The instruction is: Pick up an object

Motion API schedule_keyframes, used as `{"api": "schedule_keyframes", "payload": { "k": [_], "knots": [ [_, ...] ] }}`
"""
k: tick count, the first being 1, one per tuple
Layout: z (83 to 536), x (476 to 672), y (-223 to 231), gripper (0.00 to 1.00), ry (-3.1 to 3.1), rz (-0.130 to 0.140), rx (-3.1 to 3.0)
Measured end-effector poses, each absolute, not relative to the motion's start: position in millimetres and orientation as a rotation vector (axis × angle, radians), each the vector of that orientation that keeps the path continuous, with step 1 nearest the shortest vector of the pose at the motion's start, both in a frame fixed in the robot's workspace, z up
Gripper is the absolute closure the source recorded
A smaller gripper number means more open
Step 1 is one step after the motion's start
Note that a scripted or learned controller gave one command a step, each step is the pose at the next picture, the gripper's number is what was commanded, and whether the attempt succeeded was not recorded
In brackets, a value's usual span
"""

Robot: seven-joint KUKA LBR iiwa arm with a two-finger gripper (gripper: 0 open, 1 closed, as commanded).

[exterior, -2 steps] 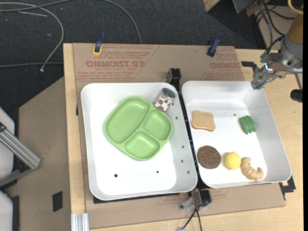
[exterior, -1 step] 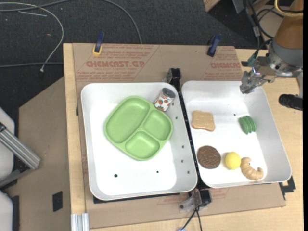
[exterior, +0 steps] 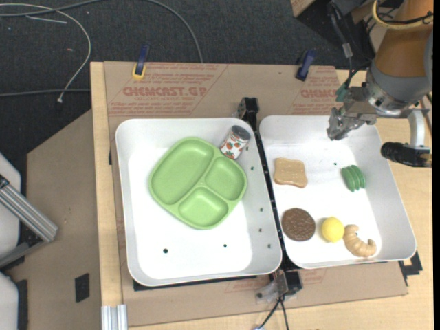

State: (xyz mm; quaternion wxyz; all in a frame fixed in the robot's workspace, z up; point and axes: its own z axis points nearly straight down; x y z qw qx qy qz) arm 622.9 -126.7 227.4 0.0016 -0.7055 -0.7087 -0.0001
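Figure: pick-up trial on a desk (exterior: 103,184) carrying two shallow white bins side by side. The left bin (exterior: 137,253) holds one green divided plate (exterior: 198,182) with three compartments, lying flat near the middle, and one small printed can (exterior: 234,141) tipped on its side just beyond the plate's far right corner, close to the bin wall. The right bin (exterior: 392,205) holds five loose pieces: one tan slice of toast (exterior: 290,172), one green ridged piece (exterior: 354,177) that may be a pea pod or pepper, one round brown cookie (exterior: 298,224), one yellow lemon (exterior: 332,229) and one tan croissant (exterior: 360,242). The cookie, lemon and croissant lie in a row along the near side, lemon and croissant nearly touching; toast and green piece lie apart in the middle. All pieces rest flat and spread out, which suits a grasp from above (each has free floor on at least two sides). The tool (exterior: 339,128) hangs over the far part of the right bin, above bare floor and beyond every piece. Nothing sits between its fingers; whether they stand wide or narrow cannot be told at this size. No candidate object has been lifted yet, and the toast and green piece are judged nearest to reach
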Motion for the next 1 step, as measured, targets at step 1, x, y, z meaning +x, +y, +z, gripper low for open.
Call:
{"api": "schedule_keyframes", "payload": {
  "k": [1],
  "knots": [
    [219.3,617.0,-72.7,1.0,-2.224,0.001,-2.213]
  ]
}}
